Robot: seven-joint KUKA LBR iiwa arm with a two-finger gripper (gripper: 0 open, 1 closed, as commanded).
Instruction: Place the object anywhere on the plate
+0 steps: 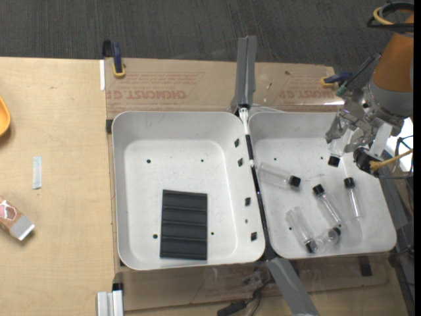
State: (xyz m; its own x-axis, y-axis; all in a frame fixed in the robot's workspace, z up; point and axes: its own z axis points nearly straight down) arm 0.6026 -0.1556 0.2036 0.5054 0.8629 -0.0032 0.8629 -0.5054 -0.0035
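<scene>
Over on the right, the grey arm [395,71] with its orange band reaches in above the far right corner of the right bin [276,242]. The pincer [342,147] hangs just over that bin's upper right area, and from this angle I cannot tell how far apart it stands or whether it has hold of anything.

Down on the right bin's floor lie several clear vials with black caps. One vial [279,175] rests near the left wall, tilted across the floor. Another [327,203] sits near the middle, and a third [352,196] lies toward the right side. Two more [316,232] crowd together near the front edge, touching or nearly so.

In the left bin [131,242], a dark ribbed plate [183,224] lies flat toward the front, well apart from the vials. Both bins sit side by side on the tabletop [52,110].
</scene>
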